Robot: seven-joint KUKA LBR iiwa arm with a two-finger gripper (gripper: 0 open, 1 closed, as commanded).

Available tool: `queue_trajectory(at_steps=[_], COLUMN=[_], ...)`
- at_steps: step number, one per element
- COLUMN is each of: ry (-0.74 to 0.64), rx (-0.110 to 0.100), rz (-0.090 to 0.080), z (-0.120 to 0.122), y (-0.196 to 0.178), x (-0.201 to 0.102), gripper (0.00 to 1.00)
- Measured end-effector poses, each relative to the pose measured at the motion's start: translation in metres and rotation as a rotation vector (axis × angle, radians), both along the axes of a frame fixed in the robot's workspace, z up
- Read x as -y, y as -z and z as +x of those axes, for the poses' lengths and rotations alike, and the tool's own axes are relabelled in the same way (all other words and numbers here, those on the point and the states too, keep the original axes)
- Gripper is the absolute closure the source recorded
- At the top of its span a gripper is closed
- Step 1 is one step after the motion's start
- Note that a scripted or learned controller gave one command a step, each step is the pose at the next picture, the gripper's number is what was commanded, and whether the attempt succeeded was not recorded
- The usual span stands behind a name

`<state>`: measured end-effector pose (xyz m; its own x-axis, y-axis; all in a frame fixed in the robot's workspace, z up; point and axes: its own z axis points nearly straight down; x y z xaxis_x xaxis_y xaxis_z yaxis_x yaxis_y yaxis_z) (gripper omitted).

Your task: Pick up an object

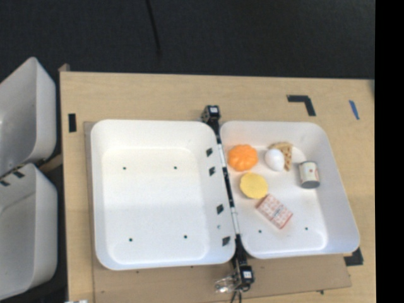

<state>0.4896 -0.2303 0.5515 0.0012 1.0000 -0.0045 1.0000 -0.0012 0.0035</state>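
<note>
Nothing looks lifted yet: the orange ball (242, 157), white egg (274, 159), yellow disc (254, 185), small can (308, 174) and patterned packet (274, 211) (perhaps a wrapped sweet) all rest in the right bin (338, 223), clustered toward its 10 o'clock side, so the whole pick remains, and the jaws' state I cannot tell.

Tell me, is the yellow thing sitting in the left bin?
No, the yellow disc lies in the right bin, just below the orange ball.

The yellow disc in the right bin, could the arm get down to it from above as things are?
Probably yes. The yellow disc lies flat with nothing on top, though the orange ball and patterned packet sit close beside it.
</note>
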Motion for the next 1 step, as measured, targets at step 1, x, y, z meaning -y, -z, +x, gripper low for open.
queue_trajectory(at_steps=[1], ry=[-0.005], rx=[0.001], rz=[0.000], z=[0.0591], y=[0.0004], x=[-0.0213], gripper=[1.00])
